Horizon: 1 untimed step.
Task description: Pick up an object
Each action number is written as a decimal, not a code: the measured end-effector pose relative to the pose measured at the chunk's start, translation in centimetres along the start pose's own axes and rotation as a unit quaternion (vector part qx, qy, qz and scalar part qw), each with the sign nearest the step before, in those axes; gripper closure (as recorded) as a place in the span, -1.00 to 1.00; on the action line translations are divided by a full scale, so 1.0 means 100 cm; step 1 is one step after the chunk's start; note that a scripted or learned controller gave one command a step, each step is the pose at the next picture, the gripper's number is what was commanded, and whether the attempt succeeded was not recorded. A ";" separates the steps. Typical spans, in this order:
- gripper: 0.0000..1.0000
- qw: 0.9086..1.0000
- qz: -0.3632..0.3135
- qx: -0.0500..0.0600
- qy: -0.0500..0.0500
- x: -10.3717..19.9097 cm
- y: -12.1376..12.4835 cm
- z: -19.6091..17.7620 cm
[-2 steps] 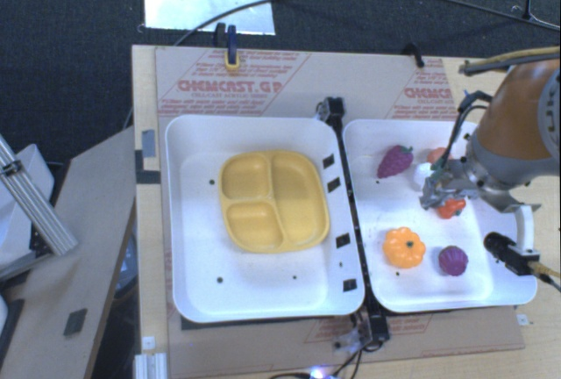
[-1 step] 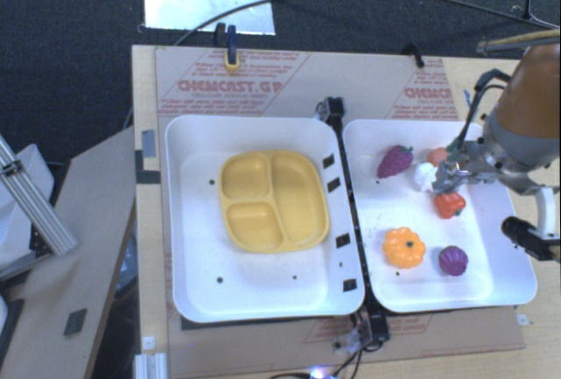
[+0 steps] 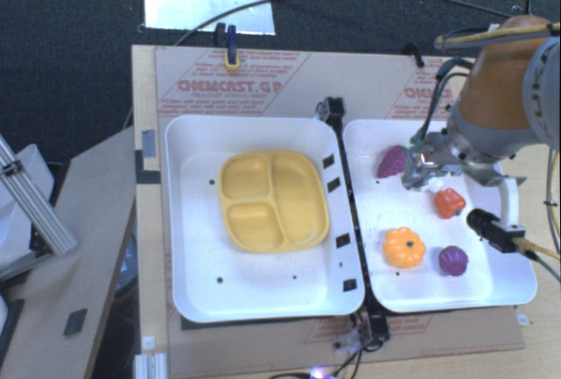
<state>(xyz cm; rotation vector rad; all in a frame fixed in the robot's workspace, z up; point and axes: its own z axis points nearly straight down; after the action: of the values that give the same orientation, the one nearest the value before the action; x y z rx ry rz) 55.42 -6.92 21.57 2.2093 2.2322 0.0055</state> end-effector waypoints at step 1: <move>1.00 1.000 0.000 0.000 0.000 0.051 0.017 -0.012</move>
<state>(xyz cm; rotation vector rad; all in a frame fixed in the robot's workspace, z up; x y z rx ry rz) 57.10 -1.78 22.81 2.2094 2.2318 0.0056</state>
